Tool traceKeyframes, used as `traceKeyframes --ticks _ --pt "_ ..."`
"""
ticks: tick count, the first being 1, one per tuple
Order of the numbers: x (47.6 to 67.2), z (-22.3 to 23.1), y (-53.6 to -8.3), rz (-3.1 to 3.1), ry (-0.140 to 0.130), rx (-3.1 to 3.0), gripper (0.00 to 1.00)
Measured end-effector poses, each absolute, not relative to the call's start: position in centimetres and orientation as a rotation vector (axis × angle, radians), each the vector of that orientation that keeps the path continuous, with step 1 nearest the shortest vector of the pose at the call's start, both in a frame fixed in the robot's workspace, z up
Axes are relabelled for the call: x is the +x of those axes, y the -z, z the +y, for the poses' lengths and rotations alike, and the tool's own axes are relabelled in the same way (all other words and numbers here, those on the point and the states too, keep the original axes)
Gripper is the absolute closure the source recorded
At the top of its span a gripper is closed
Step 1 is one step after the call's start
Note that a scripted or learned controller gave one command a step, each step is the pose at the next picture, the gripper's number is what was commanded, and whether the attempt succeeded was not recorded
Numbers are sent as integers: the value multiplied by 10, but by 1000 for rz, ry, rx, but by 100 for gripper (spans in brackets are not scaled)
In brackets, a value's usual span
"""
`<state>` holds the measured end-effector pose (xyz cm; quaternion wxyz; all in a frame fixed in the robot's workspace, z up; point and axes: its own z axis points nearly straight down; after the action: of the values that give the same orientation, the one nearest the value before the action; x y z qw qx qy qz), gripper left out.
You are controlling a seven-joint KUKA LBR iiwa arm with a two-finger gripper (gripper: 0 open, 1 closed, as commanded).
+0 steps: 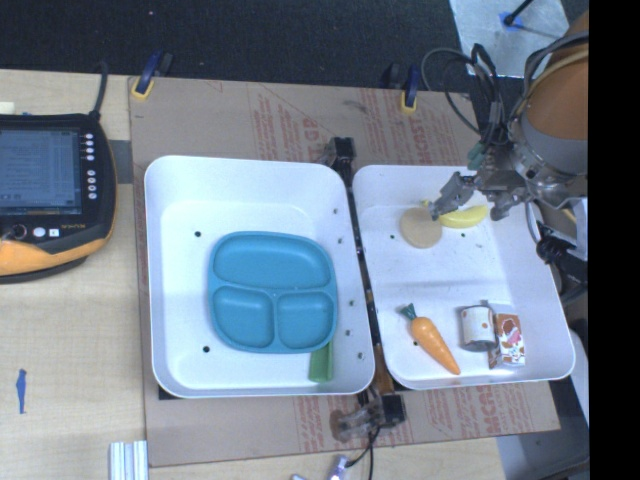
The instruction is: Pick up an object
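Yellow banana-like toy (pixel 466 216) lies in the right bin (pixel 530 298), toward twelve o'clock of that bin's floor, and the tool (pixel 478 200) sits right over it. The tool's dark fingers spread to either side of the yellow piece, one near its nine o'clock end and one toward three o'clock, but whether they press on it or merely straddle it cannot be told from this slant. Just beside the yellow toy, at its eight o'clock, rests a round tan disc (pixel 421 229), touching or nearly touching it.

Farther toward six o'clock in the same bin lies a toy carrot (pixel 434 339) with a green top, pointing toward five o'clock. At its three o'clock stands a small silver can (pixel 477 326), and just beside that a little red and white carton (pixel 508 340).

The left bin (pixel 170 268) holds a blue divided plate (pixel 272 290) near its centre, with a green object (pixel 320 365) at the plate's five o'clock, against the bin's wall.

On the table (pixel 60 368) at nine o'clock of the bins rests a teach pendant (pixel 50 193) with a lit screen. The arm (pixel 558 98) enters from two o'clock, cables looping above the wrist.
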<state>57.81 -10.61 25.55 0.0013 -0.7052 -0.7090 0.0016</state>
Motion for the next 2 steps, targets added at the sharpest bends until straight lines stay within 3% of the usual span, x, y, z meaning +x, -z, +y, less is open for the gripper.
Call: traceKeyframes --ticks 1,2 --pt "515 -91 -191 -2226 -6 -2213 0" --pt "477 -95 -123 -2226 -5 -2214 0"
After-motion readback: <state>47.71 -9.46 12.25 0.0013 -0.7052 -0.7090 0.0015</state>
